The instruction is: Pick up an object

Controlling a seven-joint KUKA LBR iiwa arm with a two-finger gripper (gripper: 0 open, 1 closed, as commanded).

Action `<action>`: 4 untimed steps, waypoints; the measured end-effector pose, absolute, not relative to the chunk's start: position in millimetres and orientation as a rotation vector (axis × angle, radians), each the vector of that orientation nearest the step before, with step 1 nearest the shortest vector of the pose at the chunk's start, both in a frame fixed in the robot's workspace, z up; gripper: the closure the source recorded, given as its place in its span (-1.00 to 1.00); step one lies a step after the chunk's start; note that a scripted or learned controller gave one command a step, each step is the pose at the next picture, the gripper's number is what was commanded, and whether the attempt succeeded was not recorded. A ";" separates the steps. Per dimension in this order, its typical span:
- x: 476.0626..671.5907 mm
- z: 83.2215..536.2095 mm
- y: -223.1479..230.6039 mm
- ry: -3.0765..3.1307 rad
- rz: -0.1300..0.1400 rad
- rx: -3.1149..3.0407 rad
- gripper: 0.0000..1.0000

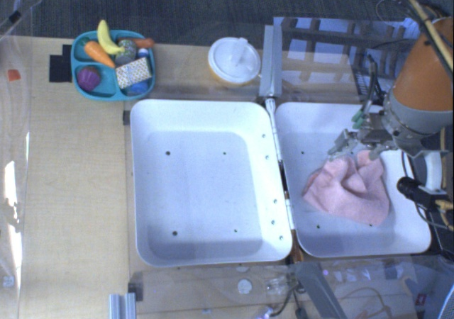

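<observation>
Currently: pink cloth [349,187], crumpled, lies in the right bin [312,239], lower right of frame. My arm [424,84] reaches in from the right; jaws [363,142] spread just above the cloth's top edge, pinching nothing. Blue tray [76,82] of toy food sits upper left on the surface.

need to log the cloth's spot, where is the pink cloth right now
The pink cloth lies crumpled in the right bin, toward its right half, with the gripper right at its top edge.
</observation>
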State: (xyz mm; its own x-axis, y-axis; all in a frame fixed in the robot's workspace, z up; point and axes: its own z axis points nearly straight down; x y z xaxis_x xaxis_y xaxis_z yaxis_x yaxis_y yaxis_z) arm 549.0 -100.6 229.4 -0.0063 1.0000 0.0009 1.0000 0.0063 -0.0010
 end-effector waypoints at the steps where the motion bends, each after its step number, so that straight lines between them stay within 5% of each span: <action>1: 559.9 174.1 -150.2 -2.280 0.000 -2.161 -1.00; 2: 560.8 97.0 -175.4 -2.316 -0.009 -2.136 -1.00; 3: 536.2 112.9 -143.3 -2.271 -0.003 -2.172 -1.00; 4: 538.2 92.4 -158.7 -2.347 -0.014 -2.109 -1.00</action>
State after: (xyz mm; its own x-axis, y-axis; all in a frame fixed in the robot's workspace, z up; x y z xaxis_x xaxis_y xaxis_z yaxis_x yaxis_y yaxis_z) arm 538.2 -158.7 92.4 -0.1069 0.9943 -0.0041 0.9941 0.1069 0.0160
